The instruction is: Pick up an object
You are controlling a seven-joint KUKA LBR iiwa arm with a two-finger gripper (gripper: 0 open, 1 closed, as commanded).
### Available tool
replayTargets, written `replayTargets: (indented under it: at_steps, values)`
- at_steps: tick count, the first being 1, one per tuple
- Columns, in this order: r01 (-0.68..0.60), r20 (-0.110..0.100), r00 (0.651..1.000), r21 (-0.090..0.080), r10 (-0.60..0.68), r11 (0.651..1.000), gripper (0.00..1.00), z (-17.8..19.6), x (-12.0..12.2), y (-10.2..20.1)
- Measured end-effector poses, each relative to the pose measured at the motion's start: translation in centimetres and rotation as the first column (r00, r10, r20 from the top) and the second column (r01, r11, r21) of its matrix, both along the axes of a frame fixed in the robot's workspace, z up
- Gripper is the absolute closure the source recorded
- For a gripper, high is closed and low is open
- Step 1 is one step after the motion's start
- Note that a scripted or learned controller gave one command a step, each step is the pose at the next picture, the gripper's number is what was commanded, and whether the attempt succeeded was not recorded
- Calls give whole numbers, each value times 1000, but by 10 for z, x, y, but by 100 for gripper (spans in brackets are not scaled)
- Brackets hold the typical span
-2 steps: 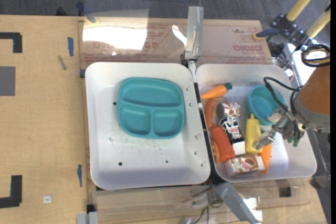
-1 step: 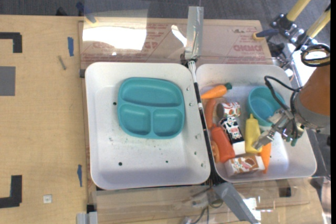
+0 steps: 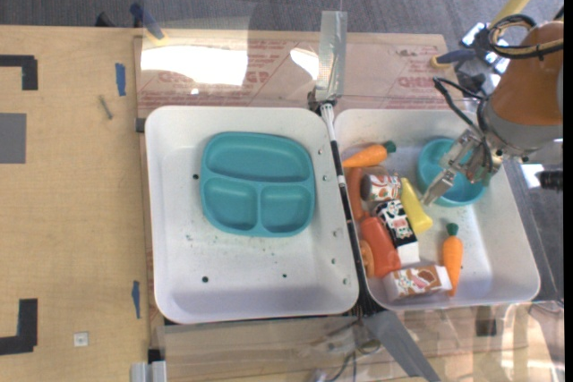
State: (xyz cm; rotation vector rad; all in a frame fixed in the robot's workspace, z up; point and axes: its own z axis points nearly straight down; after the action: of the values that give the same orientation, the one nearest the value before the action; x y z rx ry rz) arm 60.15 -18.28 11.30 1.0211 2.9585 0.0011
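Arm (image 3: 535,76) cut off at right edge. Teal bowl (image 3: 440,164) partly covered by gripper (image 3: 458,173); finger gap too blurred to judge. Carton (image 3: 419,280) label print too small to read. Red pouch (image 3: 377,248) partly under cow-print carton (image 3: 394,219).

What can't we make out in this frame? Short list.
- Teal bowl in the right bin: near side covered by the gripper; contents unreadable.
- Gripper finger state: too small and blurred.
- Arm: cut off by the right edge.
- Carton label print: too small to read.
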Motion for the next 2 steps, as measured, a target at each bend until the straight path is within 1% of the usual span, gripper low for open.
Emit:
replayTargets:
  at_steps: [1,2]
  values:
    - [20,5,1000,-3,-20,1000,0,-22,-22,-5]
    - [88,4,996,0,-88,996,0,-22,-89,-6]
